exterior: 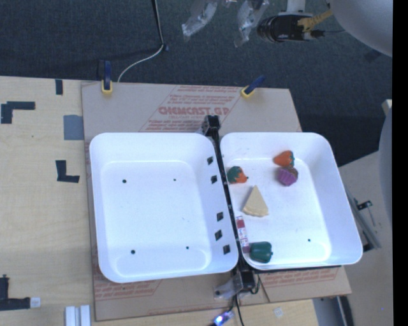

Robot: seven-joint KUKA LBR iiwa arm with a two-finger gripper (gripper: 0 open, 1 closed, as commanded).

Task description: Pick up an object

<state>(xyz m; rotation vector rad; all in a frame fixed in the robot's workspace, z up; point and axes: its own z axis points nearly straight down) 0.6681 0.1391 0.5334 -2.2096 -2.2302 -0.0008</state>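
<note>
- Gripper (223, 19): two translucent fingers up at the top edge of the view, about 12 o'clock from the bins, over the dark floor beyond the bench. The fingers stand apart with nothing between them. A black wrist piece with yellow fittings sits just to their 3 o'clock side.
- Right bin (319, 210): shallow, white, butted against its twin along a black clipped seam. It holds five small items.
- Orange toy pepper (284, 158): at about 1 o'clock in the right bin, green stem end showing, touching the item below it.
- Purple toy vegetable (287, 176): directly at 6 o'clock of the orange pepper, in contact with it.
- Green-and-orange toy piece (236, 174): at 10 o'clock in the right bin, close to the seam wall, well apart from the orange and purple pair.
- Tan wedge (255, 203): triangular, cheese-like, lying flat near the bin's middle, just at 5 o'clock of the green-and-orange piece.
- Green toy pepper (261, 252): at 7 o'clock in the right bin, near the front wall.
- Small red-and-white tube (241, 230): lying along the seam wall, just at 11 o'clock of the green pepper; its kind is too small to tell.
- Left bin (153, 210): white, with four dark dots on its floor.
- Cardboard sheet (191, 111): under both bins, red print, held by a yellow clamp (106, 84) at 11 o'clock and another at 1 o'clock.
</note>
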